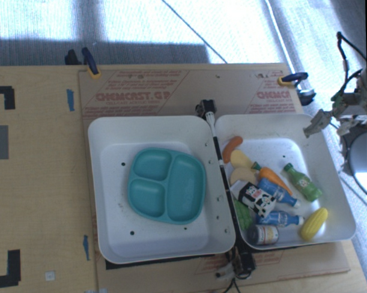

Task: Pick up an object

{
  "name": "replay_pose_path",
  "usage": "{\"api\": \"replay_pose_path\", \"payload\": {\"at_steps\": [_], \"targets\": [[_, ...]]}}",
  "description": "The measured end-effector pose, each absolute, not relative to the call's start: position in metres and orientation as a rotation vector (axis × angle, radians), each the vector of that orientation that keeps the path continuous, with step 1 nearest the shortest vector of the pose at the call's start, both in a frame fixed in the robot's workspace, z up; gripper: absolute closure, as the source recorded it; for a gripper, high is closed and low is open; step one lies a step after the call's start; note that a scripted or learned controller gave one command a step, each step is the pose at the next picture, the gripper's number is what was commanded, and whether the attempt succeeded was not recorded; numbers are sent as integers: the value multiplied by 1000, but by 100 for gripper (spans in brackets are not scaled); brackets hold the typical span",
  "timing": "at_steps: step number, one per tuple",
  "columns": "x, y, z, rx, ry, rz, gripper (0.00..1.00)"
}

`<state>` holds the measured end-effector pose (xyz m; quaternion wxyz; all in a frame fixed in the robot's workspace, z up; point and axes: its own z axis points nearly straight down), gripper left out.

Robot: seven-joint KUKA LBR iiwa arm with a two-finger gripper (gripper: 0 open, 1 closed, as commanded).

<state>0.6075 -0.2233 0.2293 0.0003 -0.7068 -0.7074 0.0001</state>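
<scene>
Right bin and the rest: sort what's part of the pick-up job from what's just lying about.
Job:
claw
green bottle
yellow corn
carrot
blue bottle
cow-print carton
can

Lying about:
teal divided plate
blue clamp

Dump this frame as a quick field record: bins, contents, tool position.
left bin: holds a teal divided plate
right bin: holds a pile of toy items
items seen: green bottle, yellow corn, carrot, black-and-white cow carton, can
tool: above the right bin's far right corner, apart from the items
held: nothing seen
</scene>
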Motion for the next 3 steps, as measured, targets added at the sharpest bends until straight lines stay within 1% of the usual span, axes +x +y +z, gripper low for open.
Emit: {"api": "replay_pose_path", "payload": {"at_steps": [1, 2, 3], "targets": [[600, -191, 91, -2171, -2269, 0, 0], [558, -133, 86, -1916, -2491, -4, 0], [484, -124, 86, -1816, -2567, -1, 0]]}}
